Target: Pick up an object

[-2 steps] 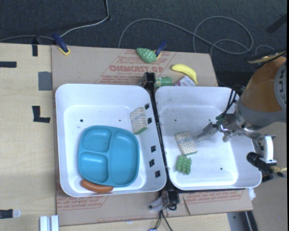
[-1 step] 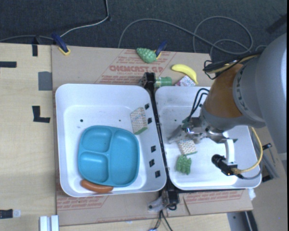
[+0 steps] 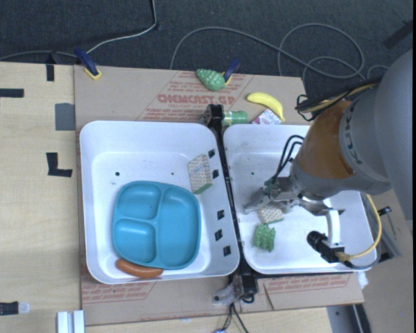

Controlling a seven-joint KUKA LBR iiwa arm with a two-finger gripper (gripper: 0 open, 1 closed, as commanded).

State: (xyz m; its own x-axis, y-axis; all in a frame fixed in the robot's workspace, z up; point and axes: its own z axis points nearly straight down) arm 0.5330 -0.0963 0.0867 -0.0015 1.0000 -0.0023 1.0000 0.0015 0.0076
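While the end effector hangs low in the right bin — whether apart or together I cannot tell — over a pale sponge just above a green toy, the reach seems underway; next comes a firm close.

Single fixed camera above bench, looking down at slant, moderately near; both white bins in frame; arm enters from right.
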